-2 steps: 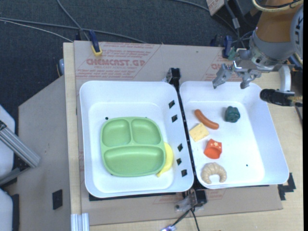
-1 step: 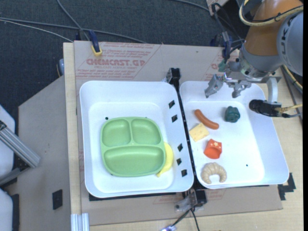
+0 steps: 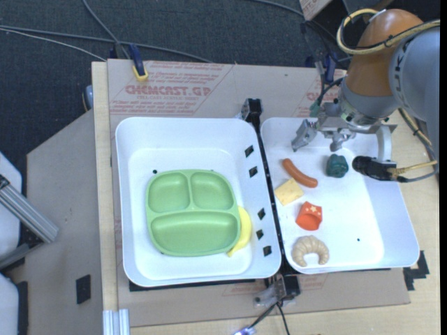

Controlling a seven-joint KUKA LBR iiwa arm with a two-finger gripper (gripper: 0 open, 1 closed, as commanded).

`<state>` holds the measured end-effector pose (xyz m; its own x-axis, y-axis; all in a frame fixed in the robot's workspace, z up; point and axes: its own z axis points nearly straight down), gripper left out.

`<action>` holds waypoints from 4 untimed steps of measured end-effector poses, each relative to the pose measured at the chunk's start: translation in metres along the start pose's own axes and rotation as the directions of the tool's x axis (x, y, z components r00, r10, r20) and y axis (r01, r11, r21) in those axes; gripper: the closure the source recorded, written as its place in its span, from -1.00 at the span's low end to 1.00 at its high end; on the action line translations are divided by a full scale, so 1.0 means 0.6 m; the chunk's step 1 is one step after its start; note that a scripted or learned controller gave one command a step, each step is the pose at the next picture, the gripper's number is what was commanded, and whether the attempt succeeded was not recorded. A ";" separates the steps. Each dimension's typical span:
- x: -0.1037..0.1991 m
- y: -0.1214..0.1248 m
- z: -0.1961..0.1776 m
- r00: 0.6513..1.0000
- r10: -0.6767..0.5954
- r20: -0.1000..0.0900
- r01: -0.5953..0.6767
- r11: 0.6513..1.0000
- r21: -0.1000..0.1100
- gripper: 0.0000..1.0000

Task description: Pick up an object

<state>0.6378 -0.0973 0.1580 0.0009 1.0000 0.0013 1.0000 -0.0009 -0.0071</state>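
On the left side of the bench sits a shallow white plastic bin (image 3: 129,187), and a green plastic plate with three sections (image 3: 192,211) lies flat in it. A yellow banana toy (image 3: 244,230) peeks out from under the plate's right edge, touching it.

Next comes the second white bin (image 3: 391,236), just beside the first one. A long orange-red hot dog toy (image 3: 299,173) lies near its left wall. A yellow cheese wedge (image 3: 288,191) is just below the hot dog, almost touching it. A small red block with white spots (image 3: 309,216) sits near the cheese, and a tan croissant toy (image 3: 311,250) curls at the bottom. A dark green lumpy toy (image 3: 337,165) rests farther right, a little apart from the others.

The grey two-finger gripper (image 3: 320,138) hangs over the top of this bin. Its fingers are spread apart and nothing is between them. Any of these toys could be the one to pick up, and the hot dog and the green lump are closest.

Things could go wrong from here. The gripper is between those two toys, not right above either, so it might close on air. The hot dog is round and could roll away if one finger bumps it first. The cheese is so close that a finger might land on it instead.
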 end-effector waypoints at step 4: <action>-0.003 -0.001 -0.100 1.000 -0.002 0.002 0.002 1.000 -0.013 1.00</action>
<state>0.6377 -0.0995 0.2178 -0.0009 1.0000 -0.0007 1.0000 0.0009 0.0055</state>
